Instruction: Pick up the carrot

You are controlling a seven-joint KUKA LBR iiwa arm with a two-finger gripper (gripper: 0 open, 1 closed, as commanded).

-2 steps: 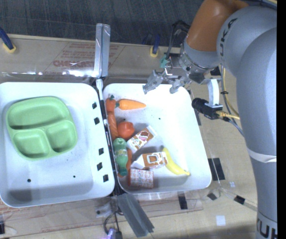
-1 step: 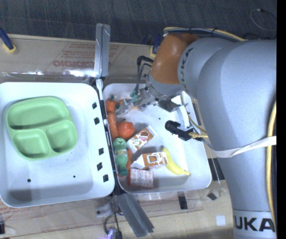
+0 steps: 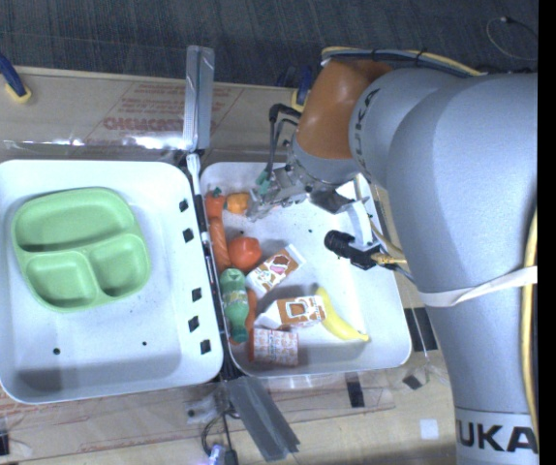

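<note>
Carrot point(image 3: 219, 242) lay in the right bin point(image 3: 386, 303), hard against its left wall, long axis running along the wall, green top toward the far end near point(image 3: 215, 203). Tomato point(image 3: 244, 252) was touching it on the right; small orange piece point(image 3: 237, 202) sat just beside its top. Green bottle point(image 3: 233, 294) crowded its near end.

Claw point(image 3: 276, 187) was low over the far-left part of the right bin, near the orange piece, not on the carrot. Nothing visible between its tips. Couldn't tell if it was apart or together: too small and blurred against the wrist.

My read: approach phase, no grasp yet. To do it well:
- Shift toward the left wall and a bit nearer, centre over the carrot's mid-body.
- Turn the wrist so the closing line crosses the carrot's width, not its length.
- Wall side is tight; one tip probably needs to slide between carrot and wall, the other between carrot and tomato. Risk of landing on the tomato or bin rim.
- Lift straight up.

Left bin point(image 3: 84, 356) held a green tray point(image 3: 79, 248), irrelevant here.
</note>
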